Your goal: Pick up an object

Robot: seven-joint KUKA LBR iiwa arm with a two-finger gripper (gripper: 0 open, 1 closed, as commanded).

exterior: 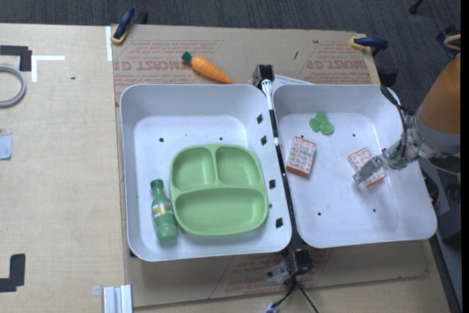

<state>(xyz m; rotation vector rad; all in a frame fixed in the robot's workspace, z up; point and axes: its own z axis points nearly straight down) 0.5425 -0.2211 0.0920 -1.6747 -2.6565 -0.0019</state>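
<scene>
Carefully, I am lowering my hand [368,174] squarely over the small box [361,160], though I cannot tell its grip.

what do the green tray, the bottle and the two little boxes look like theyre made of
Tray: likely moulded plastic, one even matte green, with rounded dividers. Bottle: green plastic by the look, slightly shiny, with a label. Boxes: seemingly printed cardboard, flat faces and sharp edges.

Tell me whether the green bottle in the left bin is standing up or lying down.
Lying down. The green bottle rests on its side on the floor of the left bin, cap pointing toward the far wall, alongside the green divided plate.
</scene>
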